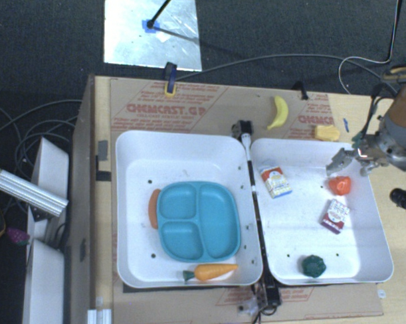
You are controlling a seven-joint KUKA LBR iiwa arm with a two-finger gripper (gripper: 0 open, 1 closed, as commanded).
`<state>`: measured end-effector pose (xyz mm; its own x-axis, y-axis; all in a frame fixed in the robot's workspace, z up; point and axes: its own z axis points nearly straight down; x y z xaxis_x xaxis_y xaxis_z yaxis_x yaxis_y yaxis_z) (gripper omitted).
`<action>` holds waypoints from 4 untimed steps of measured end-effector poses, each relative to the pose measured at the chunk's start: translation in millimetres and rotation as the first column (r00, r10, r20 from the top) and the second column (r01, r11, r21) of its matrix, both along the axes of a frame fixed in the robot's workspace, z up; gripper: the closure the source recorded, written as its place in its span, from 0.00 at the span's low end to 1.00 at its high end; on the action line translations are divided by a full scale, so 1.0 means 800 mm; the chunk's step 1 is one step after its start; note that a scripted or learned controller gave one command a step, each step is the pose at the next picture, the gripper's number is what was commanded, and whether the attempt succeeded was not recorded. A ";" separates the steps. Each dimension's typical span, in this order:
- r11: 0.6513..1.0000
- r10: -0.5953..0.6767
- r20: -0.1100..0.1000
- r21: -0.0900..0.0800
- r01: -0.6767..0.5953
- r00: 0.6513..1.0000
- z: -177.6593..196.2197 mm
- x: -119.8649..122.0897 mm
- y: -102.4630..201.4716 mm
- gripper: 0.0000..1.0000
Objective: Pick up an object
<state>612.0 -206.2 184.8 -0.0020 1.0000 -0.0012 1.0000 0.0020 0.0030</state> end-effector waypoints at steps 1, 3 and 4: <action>1.000 -0.001 -0.003 0.002 0.001 1.000 -0.103 -0.004 0.000 0.00; 1.000 0.002 0.001 0.000 -0.002 1.000 -0.108 0.072 0.000 0.00; 1.000 0.006 0.005 -0.003 -0.006 1.000 -0.093 0.073 0.000 1.00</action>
